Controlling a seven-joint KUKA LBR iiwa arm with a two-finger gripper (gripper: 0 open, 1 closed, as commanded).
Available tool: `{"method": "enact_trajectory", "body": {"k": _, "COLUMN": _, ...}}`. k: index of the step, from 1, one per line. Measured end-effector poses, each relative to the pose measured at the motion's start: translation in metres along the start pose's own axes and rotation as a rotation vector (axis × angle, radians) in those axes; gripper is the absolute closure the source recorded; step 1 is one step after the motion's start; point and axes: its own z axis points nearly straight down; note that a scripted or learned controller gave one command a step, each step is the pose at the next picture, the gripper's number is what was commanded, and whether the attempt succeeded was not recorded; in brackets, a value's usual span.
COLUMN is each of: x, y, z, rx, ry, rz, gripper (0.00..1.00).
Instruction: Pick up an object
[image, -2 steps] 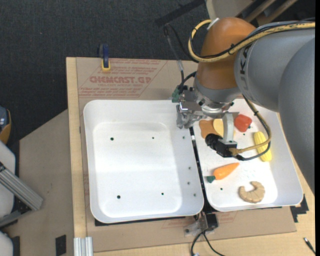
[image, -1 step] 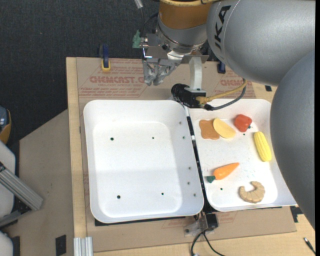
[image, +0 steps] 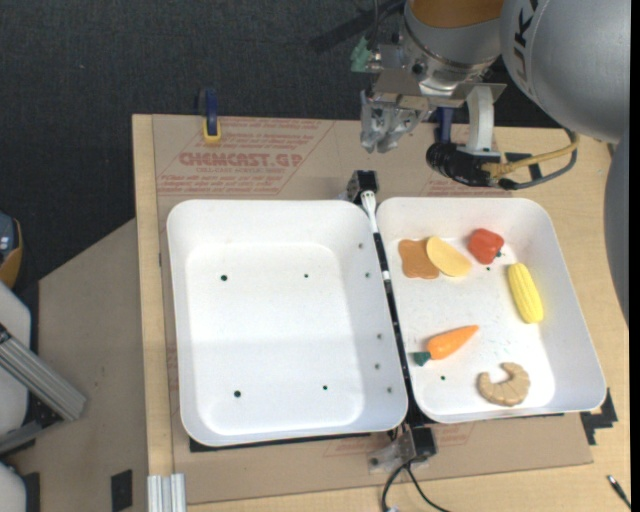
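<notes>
I am holding my gripper (image: 388, 128) up over the far edge of the counter (image: 260, 150), beyond both bins, and nothing is sitting between its fingers; whether they are spread or closed I cannot tell from this blurred, slanted look. Everything I could pick is lying nearer the camera than the gripper, in the right bin (image: 570, 330). Closest to it, a tan flat piece (image: 415, 259) is touching a pale yellow wedge (image: 449, 257), with a red pepper (image: 486, 245) just beside that, out toward my arm's side. A yellow corn cob (image: 525, 292) is lying a little further on, near the bin's outer wall. A carrot (image: 449, 342) is resting further still, about mid-bin, and a brown croissant (image: 504, 385), as it seems to be, is sitting furthest from the gripper, by the near rim. The left bin (image: 190, 300) is lying off to the gripper's other side.
</notes>
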Motion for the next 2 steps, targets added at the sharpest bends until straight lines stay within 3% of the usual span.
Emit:
{"method": "enact_trajectory", "body": {"k": 1, "x": 0.089, "y": -0.009, "z": 0.055, "rx": 0.016, "ry": 0.005, "rz": -0.016, "gripper": 1.0}}
{"method": "enact_trajectory", "body": {"k": 2, "x": 0.141, "y": -0.044, "z": 0.075, "rx": 0.014, "ry": 0.004, "rz": -0.014, "gripper": 1.0}}
